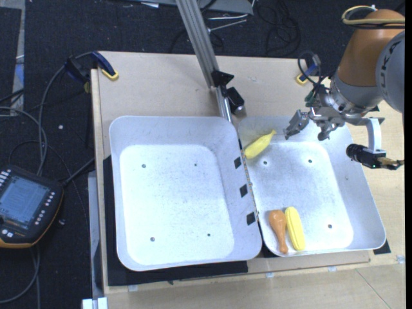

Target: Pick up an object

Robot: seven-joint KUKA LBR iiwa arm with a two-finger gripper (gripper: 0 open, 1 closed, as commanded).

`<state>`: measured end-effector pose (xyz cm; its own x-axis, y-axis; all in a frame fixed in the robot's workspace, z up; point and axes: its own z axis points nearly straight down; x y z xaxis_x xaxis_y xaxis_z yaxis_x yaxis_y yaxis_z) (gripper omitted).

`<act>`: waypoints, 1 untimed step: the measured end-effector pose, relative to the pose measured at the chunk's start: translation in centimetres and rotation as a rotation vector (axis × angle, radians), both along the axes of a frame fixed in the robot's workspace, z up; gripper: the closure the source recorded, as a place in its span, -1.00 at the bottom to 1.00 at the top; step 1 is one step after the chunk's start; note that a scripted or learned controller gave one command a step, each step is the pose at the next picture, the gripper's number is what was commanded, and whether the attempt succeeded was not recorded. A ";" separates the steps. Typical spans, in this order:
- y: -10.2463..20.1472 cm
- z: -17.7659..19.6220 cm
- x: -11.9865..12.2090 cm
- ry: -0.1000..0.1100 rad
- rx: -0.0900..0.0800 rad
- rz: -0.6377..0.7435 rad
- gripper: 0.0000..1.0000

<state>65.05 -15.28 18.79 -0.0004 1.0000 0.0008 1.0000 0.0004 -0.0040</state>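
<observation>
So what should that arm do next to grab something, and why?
Probably shift the gripper toward the yellow object lying at the right bin's far left corner, then lower onto it. The gripper hangs over that bin's far edge with nothing between its fingers, and this object looks nearest; the orange one and another yellow one lie at the near edge.

Arm (376, 50) cropped at right edge

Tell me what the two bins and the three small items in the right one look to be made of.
Left bin and right bin: matte white, probably moulded plastic, judging by rounded corners and speckled wear. Yellow piece, yellow corn-like piece and orange piece: smooth, evenly coloured, likely plastic toy food, though rubber is possible.
</observation>
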 end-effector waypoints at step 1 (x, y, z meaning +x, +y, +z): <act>0.2 -6.4 -0.1 0.002 0.000 0.000 -1.00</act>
